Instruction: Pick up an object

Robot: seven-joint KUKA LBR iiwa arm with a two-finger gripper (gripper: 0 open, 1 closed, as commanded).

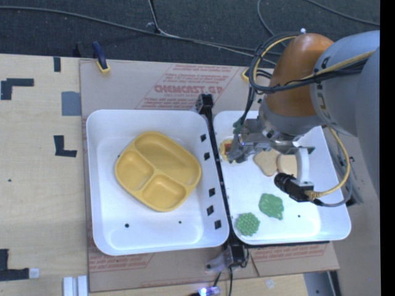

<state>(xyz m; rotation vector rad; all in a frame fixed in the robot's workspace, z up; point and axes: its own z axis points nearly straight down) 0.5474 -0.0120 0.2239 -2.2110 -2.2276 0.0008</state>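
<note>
Nearest the lens, a round green knobbly toy (247, 223) lies in the right white bin (327, 227), a leafy green piece (271, 205) beside it. Descending squarely over one item, clear of neighbours, seems wise. Whether the gripper (237, 150), low by the divider, grasps anything I cannot tell.

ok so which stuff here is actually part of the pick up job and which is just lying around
Part of the job:
- hand, low over the right bin
- green leafy piece
- round green piece
- pale tan pieces
- small orange piece beside the hand

Just lying about:
- yellow divided plate in the left bin
- blue clamp on the cardboard
- cables on the floor
</note>
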